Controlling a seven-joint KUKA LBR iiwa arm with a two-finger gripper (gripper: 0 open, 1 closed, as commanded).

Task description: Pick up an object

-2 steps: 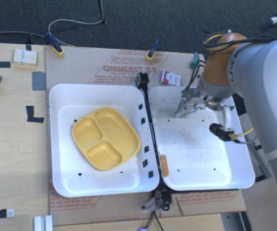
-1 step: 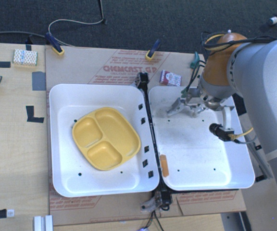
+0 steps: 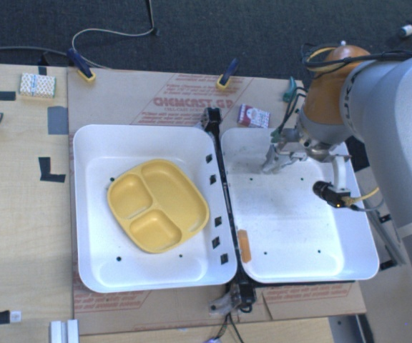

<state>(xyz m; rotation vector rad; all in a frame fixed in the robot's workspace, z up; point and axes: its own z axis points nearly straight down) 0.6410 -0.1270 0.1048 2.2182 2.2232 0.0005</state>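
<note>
So we've got the grey arm (image 3: 378, 113) coming in from the right of the frame, orange band up top, with its gripper (image 3: 276, 159) hanging over the upper left part of the right bin (image 3: 349, 259). We honestly can't tell how far apart the fingers sit from this angle, it's just a blurry metal cluster, and we don't see anything caught in them. In the left bin (image 3: 95, 263) there's a yellow divided tray (image 3: 157, 204) lying flat around the middle, tilted a bit diagonal. A small orange object (image 3: 244, 245) sits in the right bin's lower left, right against the divider wall, well apart from the gripper. Outside the bins, a little red and white packet (image 3: 252, 116) lies on the cardboard (image 3: 177, 102) near the top centre
</note>
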